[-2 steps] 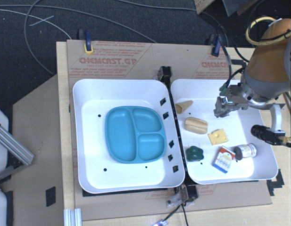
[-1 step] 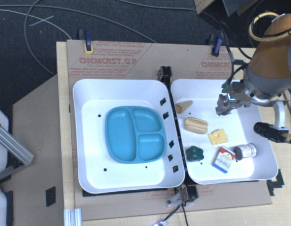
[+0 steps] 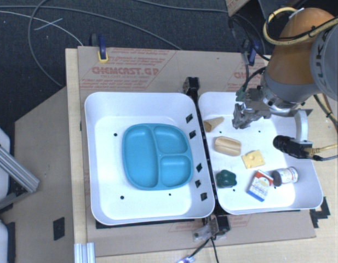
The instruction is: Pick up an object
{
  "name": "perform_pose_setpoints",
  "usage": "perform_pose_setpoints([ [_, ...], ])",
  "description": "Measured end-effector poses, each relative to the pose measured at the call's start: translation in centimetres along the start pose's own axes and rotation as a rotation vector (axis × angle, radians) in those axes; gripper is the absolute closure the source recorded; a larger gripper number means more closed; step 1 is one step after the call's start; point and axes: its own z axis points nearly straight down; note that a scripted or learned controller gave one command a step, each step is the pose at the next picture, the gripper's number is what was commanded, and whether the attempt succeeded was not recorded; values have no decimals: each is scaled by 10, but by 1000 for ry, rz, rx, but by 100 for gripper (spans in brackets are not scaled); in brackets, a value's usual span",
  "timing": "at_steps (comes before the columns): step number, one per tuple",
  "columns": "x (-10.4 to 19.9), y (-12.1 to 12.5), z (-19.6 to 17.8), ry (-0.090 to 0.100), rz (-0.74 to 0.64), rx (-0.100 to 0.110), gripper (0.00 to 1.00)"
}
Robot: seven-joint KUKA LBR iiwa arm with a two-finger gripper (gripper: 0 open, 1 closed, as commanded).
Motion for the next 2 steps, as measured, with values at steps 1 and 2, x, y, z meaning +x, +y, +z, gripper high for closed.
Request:
perform_pose_setpoints([
  [1,58,13,-7,0,-1,-1,100],
  [2,112,22,4,-1,1,1,100],
])
